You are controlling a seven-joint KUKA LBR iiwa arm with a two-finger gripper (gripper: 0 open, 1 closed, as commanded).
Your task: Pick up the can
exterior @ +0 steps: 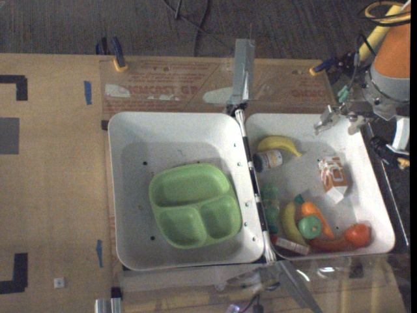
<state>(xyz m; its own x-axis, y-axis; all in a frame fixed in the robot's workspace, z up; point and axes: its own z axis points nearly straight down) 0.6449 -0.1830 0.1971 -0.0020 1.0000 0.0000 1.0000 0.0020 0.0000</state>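
The can (268, 160) lies on its side at the right bin's (381, 201) left wall, beside the banana (279, 144). The gripper (339, 117) hangs above the far rim, well apart. Nothing is picked up yet.

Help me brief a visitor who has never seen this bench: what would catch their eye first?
Most likely the green divided plate lying alone in the left bin. Next, the clutter in the right bin: a banana near the top, a small carton, and orange and red items along the bottom edge. The gripper hangs over that bin's upper right corner.
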